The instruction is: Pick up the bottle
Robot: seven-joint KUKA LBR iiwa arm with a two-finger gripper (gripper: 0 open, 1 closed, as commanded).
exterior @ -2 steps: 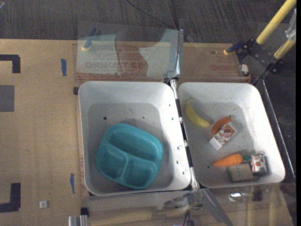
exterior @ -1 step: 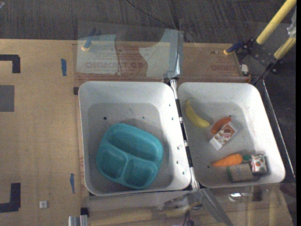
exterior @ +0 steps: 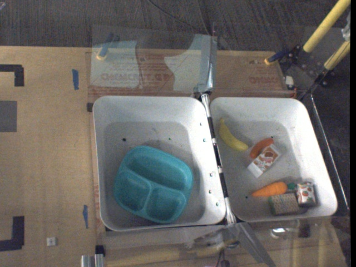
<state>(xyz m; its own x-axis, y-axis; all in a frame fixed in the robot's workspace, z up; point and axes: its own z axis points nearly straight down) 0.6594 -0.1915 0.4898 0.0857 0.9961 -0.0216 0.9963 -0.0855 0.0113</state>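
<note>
**Two Bins on Counter: Status Record**

Two white bins sat side by side on the counter. The left bin held a teal divided plate. The right bin held a banana, carton, carrot and small box. The likeliest bottle, orange-red and not identifiable with certainty, lay touching the carton. The end effector's opening and load could not be told.

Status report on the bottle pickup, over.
Bottle, likely the orange-topped white one, lying in right bin. Banana close beside it, carrot just below. Nothing on top.
</note>
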